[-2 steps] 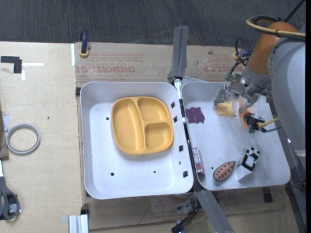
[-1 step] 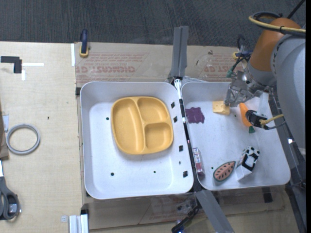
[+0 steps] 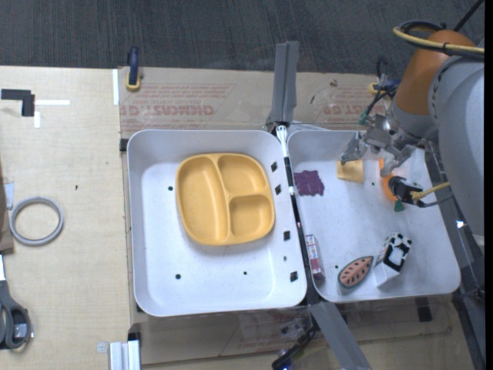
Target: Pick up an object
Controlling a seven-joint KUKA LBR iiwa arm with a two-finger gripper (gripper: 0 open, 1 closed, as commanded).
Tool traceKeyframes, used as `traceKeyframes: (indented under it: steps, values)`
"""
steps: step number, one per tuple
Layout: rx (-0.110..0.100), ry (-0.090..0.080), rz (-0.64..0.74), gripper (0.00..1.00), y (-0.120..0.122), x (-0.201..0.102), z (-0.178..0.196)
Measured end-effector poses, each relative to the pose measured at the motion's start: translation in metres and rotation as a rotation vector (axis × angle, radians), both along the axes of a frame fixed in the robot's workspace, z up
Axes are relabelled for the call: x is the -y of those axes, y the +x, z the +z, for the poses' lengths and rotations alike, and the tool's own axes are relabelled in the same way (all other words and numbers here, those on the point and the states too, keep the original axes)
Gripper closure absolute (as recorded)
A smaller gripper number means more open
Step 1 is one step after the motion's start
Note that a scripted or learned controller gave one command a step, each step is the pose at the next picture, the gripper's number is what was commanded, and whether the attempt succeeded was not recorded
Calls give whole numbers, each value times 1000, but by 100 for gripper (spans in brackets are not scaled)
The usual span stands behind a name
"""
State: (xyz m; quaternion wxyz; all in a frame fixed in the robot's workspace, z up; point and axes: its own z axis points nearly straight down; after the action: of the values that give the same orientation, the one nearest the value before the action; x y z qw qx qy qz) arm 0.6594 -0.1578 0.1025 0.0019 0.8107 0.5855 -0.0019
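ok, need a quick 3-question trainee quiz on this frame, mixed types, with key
1. True or false: the yellow divided plate lies in the right bin.
2. Which object is closest to the gripper?
A. purple scrap
B. yellow block
C. black-and-white toy
3. Fill in: the grey ring lies on the bench, to the ____ of the left bin in the camera view.

Key
1. False: it lies in the left bin.
2. B: the block sits right at the gripper, in the right bin's far part.
3. left
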Motion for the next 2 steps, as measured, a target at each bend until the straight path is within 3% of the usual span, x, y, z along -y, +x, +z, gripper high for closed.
traceKeyframes:
  steps: [1, 2]
  values:
    - [-1, 7, 51, 0, 0, 17, -9]
    - [8, 29, 87, 0, -31, 39, -7]
